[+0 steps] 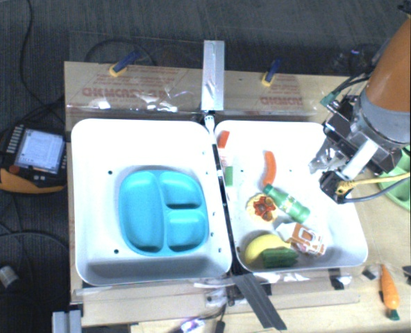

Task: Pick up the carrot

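The carrot (pixel 269 166) is a slim orange piece lying lengthwise in the upper middle of the right bin (pixel 344 252). Its lower end is close to a green bottle (pixel 287 202). My gripper (pixel 325 161) hangs over the right side of the same bin, to the right of the carrot and well apart from it. Nothing shows in its grasp.
Below the carrot the right bin holds a round pizza-like toy (pixel 262 207), a yellow fruit (pixel 256 245), a dark green vegetable (pixel 280 257) and a small orange-white box (pixel 307 240). The left bin (pixel 94 141) holds a blue divided plate (pixel 162 210). A second carrot-like toy (pixel 389 291) lies on the bench at the lower right.
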### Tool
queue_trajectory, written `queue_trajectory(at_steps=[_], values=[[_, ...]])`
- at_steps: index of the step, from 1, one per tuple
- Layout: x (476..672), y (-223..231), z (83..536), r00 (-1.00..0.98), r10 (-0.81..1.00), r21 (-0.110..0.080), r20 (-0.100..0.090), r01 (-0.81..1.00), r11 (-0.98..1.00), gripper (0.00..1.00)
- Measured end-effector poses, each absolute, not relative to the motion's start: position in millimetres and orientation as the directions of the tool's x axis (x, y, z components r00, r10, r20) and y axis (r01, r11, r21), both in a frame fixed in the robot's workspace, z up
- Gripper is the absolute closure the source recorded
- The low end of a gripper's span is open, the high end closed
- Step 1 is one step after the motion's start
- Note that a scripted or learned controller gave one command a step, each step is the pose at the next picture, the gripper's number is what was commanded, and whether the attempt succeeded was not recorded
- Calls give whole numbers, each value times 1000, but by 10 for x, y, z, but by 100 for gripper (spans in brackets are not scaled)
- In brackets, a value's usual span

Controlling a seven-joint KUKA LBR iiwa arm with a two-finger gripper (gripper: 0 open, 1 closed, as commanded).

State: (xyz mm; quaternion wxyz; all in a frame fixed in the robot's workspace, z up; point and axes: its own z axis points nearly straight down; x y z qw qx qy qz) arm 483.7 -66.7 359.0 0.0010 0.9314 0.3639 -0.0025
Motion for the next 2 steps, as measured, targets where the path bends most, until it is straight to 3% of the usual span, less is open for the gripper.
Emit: queue_trajectory(at_steps=[1,2], values=[[4983,-308,2641,843,539,-2,-8,539,-843,100],[4825,-935,2600,839,545,-2,-7,545,-839,100]])
